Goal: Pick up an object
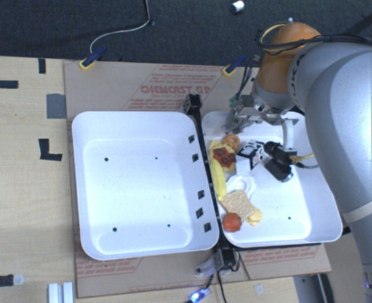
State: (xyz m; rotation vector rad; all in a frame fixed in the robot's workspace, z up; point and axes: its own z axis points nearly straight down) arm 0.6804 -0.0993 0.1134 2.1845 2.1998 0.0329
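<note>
Gripper [242, 120], its opening something we cannot tell, poised at the right bin's [312, 229] far end, with the banana [219, 177] lying just nearer-left, long axis running lengthwise.

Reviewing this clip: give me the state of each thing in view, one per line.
gripper: lowered at the right bin's far edge; finger state unclear
right bin: holds a pile along its left wall
banana: lying flat in the pile
red ball: resting at the near end
left bin: upright, level
</note>
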